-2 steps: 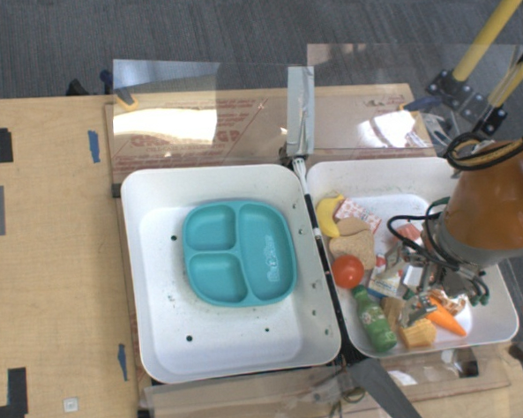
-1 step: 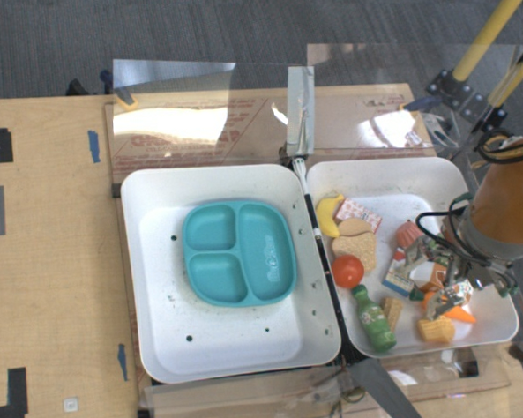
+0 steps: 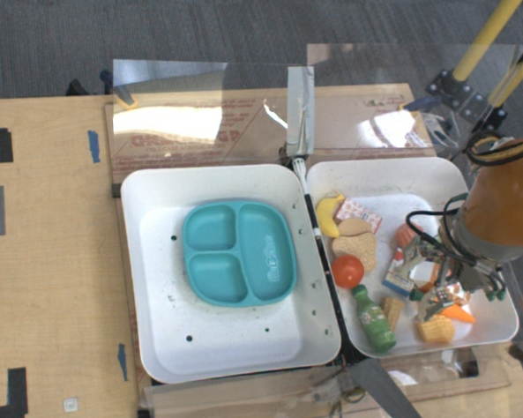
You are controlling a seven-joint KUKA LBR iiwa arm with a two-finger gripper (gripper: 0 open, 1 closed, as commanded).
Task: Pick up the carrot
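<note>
We see the gripper [image 3: 445, 291] low in the right bin [image 3: 491, 324], over its near right corner. The carrot [image 3: 456, 312] lies just beneath it, beside a yellow block [image 3: 436, 329]. We cannot tell its grip. A teal plate [image 3: 239, 252] sits in the left bin [image 3: 151, 281].

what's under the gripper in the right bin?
The gripper sits low over the right bin's near-right clutter. An orange carrot pokes out beneath it, beside a yellow piece. The arm covers whatever else lies below.
</note>
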